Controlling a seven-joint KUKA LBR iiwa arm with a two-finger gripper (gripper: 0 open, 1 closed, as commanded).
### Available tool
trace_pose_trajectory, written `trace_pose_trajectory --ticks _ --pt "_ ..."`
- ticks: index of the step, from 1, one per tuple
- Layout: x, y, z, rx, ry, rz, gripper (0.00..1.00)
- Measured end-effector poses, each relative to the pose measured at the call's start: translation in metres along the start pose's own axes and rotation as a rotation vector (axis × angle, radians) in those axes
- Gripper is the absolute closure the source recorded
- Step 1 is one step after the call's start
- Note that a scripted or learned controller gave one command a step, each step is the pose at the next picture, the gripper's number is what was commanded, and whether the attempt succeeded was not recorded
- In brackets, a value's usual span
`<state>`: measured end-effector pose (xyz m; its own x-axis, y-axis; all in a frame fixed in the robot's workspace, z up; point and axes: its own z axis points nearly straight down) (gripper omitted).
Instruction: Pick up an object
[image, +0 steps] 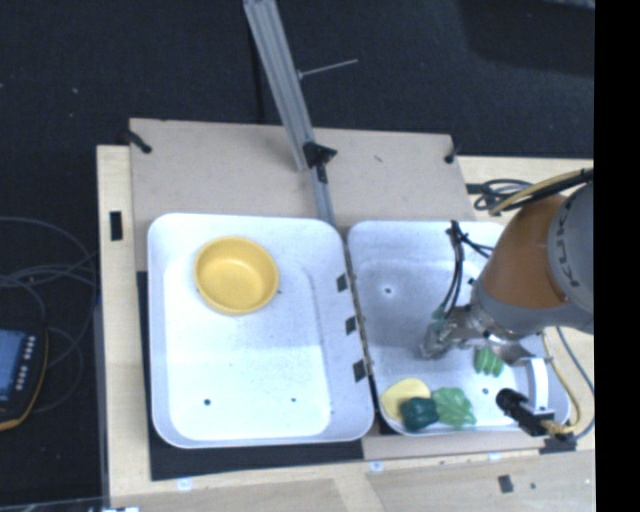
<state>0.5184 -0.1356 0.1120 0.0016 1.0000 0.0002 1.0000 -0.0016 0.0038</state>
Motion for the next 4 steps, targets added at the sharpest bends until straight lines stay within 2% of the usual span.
trace_pose_trajectory --ticks 1,2,3,4 --pt "-0.002 -0.009 -0.051 -0.001 -0.001 -0.001 1.0" --pt "-0.013 -0.01 -0.1 -0.001 -0.001 -0.001 1.0" --pt "-0.009 -0.003 -0.145 -0.001 -0.001 -0.002 1.0" --pt "0.031 0.019 -0.15 0.003 0.0 -0.005 1.0"
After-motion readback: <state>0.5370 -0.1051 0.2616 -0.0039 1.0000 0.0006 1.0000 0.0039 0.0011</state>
